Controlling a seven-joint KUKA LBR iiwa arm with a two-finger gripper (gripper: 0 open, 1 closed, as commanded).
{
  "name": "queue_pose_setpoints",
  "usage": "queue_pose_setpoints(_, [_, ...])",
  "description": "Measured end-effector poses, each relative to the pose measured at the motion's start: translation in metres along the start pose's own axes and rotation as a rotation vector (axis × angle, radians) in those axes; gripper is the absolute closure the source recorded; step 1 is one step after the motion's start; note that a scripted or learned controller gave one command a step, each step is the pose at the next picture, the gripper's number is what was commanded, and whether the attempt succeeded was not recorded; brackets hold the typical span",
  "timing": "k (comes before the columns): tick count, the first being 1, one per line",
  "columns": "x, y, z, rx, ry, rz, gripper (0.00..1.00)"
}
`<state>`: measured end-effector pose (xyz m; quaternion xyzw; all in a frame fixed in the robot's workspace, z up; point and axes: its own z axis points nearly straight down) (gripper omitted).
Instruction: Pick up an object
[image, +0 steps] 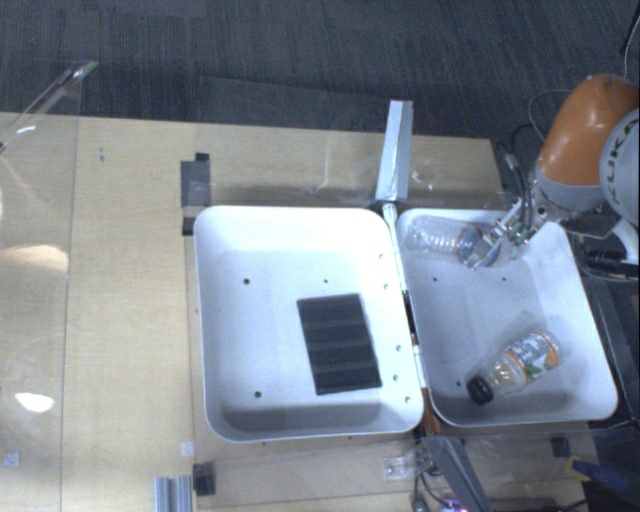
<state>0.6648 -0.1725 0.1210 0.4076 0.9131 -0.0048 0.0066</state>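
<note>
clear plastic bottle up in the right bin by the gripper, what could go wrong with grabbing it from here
1. The clear plastic bottle lies on its side against the far wall of the right white bin, so the two-finger gripper at its cap end may push it along the wall instead of gripping it.
2. It is round and smooth-looking, so it may roll or slip out.
3. The arm works close to the bin's rim and may bump it.

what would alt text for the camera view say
The arm's gripper reaches into the far end of the right bin beside a clear plastic bottle; a dark-capped bottle lies nearer. The left bin holds a ridged black slab.
</note>
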Motion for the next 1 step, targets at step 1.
queue_pose_setpoints(1, [0.0317,0.0216,-0.0523,0.002,-0.019,-0.031,1.0])
